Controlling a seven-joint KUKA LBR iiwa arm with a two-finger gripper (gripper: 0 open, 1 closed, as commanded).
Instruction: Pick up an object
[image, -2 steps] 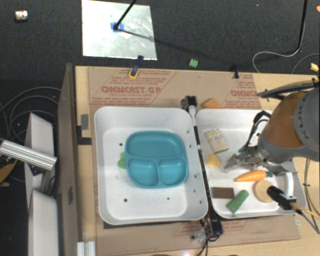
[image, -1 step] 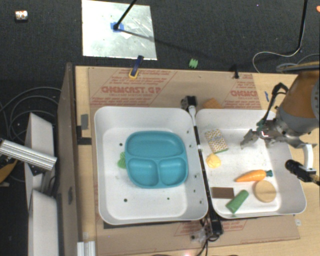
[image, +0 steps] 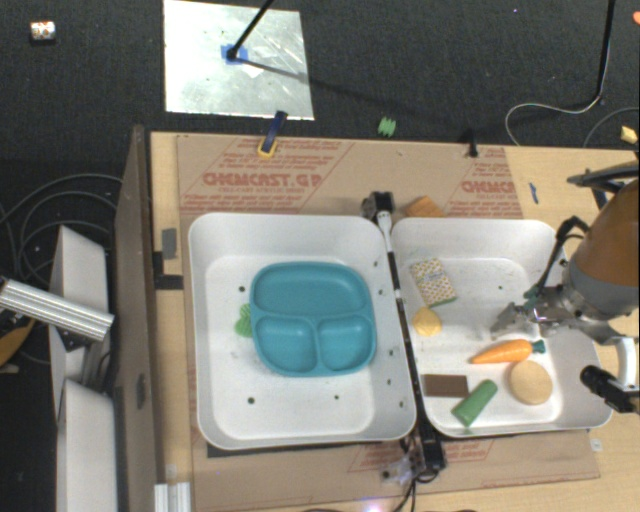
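Dark carpet floor (image: 80, 110) with black cables (image: 45, 215) and a shiny sheet (image: 238, 60).

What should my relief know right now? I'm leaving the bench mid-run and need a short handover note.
Gripper: low in the right bin, nothing visibly held; finger state unclear.
Right bin: carrot just below the gripper, round beige ball, green cylinder, brown block, yellow piece, patterned sponge.
Left bin: blue divided plate.
Done: nothing picked yet.
Left: grasp and lift one object.
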